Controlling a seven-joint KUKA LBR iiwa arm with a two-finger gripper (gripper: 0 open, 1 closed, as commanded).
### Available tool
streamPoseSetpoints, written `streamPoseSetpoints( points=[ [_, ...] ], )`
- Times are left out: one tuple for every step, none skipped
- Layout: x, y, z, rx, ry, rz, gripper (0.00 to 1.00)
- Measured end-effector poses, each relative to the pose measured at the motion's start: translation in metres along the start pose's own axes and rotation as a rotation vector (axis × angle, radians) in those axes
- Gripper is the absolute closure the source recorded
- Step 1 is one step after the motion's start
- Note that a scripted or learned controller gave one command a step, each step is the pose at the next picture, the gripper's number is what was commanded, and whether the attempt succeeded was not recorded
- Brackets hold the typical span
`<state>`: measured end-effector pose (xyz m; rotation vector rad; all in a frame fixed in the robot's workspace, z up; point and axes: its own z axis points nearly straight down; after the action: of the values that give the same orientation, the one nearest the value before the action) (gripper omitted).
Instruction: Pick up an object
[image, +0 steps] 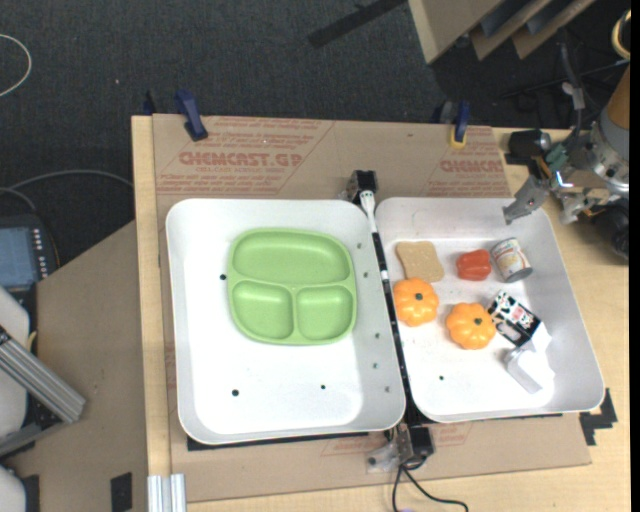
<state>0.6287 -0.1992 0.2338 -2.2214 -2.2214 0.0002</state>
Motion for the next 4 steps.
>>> streamPoseSetpoints(
  points=[
    [0.0,0.001,-0.011,-0.004,-0.002,-0.001,1.0],
    [0.096,-0.051,-0.105,-0.005,0.001,-0.007,1.0],
    [0.163,-0.076,-0.025,0.01,0.004,-0.006,1.0],
    [0.255,-0.122,-0.016,0.007,0.003,-0.009,1.0]
  ],
)
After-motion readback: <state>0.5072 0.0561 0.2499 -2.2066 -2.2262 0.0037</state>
